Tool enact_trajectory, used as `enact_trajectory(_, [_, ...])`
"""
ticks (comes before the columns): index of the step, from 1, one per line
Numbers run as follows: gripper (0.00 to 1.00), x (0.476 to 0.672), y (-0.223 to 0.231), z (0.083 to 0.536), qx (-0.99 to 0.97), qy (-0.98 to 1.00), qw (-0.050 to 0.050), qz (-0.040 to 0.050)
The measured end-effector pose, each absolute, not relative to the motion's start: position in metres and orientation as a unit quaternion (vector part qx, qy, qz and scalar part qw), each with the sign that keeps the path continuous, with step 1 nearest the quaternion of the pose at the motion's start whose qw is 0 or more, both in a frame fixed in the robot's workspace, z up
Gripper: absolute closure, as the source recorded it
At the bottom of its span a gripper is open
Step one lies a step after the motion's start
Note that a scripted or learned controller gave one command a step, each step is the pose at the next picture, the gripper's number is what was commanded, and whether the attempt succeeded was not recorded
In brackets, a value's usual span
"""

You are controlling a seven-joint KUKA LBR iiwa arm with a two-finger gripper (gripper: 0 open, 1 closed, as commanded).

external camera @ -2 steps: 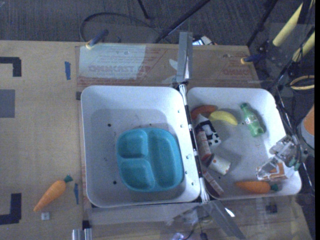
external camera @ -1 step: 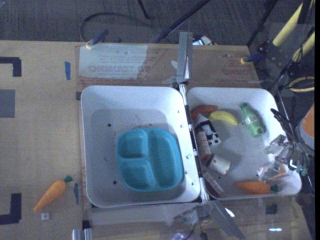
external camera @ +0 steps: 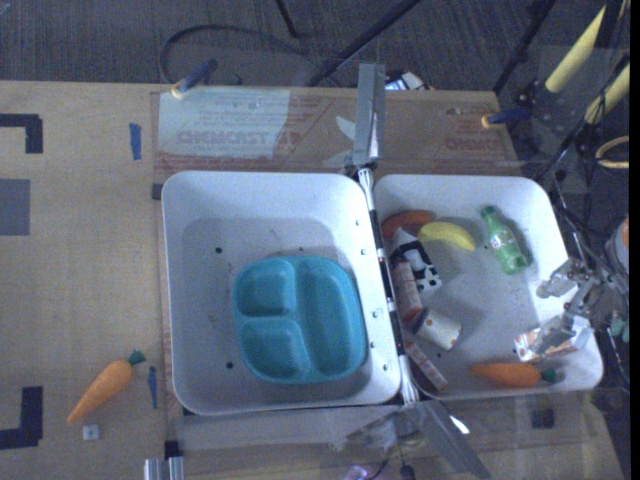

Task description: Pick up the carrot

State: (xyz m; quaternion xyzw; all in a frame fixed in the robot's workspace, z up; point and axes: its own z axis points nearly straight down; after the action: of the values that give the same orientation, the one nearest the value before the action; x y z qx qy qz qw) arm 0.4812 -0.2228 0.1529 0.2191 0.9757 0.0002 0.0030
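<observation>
Two carrots here: one carrot (external camera: 512,374) lies in the right bin (external camera: 535,196) near its front edge, another orange carrot (external camera: 100,389) sits out on the desk (external camera: 70,268). One blue tray (external camera: 298,318) fills the left bin (external camera: 200,208); banana (external camera: 447,235) and green bottle (external camera: 504,238) lie farther back. The pincer (external camera: 568,313) hovers just above-right of the binned carrot, perhaps slightly apart, gripping nothing

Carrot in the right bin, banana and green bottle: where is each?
carrot (external camera: 508,374), camera view, middle of its orange body.
banana (external camera: 448,235), camera view, middle of its curve.
green bottle (external camera: 504,239), camera view, middle of its body.
</observation>
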Motion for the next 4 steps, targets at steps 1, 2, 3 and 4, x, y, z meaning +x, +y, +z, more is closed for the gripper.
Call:
enact_trajectory(1, [0.00,0.489,-0.224,0.092,0.089,0.996,0.015,-0.0025])
enact_trajectory(2, [0.00,0.481,-0.223,0.208,-0.034,0.999,0.004,-0.0003])
enact_trajectory(3, [0.00,0.483,-0.224,0.141,-0.080,0.997,0.002,0.0007])
enact_trajectory(4, [0.00,0.491,-0.209,0.093,-0.239,0.971,0.010,-0.0062])
